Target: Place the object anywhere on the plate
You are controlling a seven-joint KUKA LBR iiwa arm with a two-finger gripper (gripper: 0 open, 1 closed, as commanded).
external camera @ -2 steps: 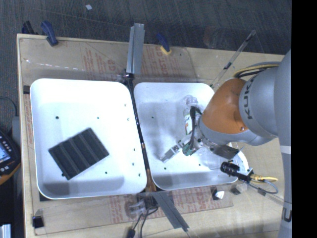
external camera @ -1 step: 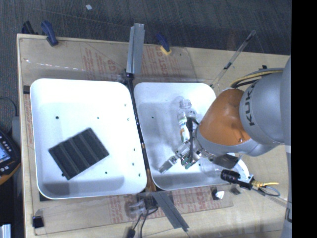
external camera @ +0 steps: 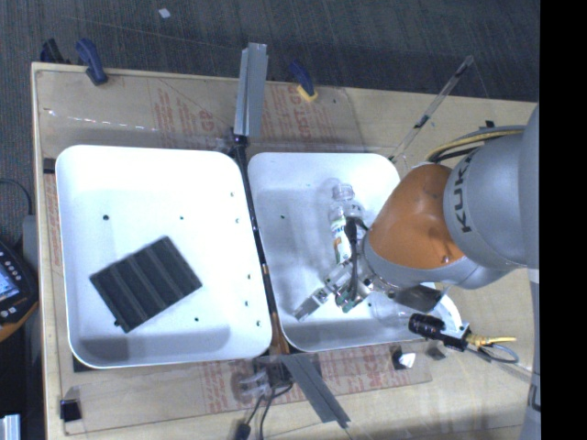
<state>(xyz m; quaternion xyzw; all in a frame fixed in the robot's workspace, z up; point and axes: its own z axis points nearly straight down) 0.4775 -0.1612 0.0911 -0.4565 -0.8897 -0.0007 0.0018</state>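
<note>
The big grey arm [external camera: 495,209] is showing the letters "KU" on its side. A clear plastic bottle [external camera: 342,218] is lying in the right bin [external camera: 275,191], its long side running up and down the view. The gripper [external camera: 335,293] is hanging just below the bottle; nobody can tell how wide it is. The dark ridged plate [external camera: 145,282] is sitting tilted in the left bin [external camera: 83,172], well apart from the bottle.

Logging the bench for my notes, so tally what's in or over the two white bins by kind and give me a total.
Dark ridged plate, in the left bin: 1
Clear plastic bottle, in the right bin: 1
Gripper, low over the right bin: 1
Total: 3
</note>
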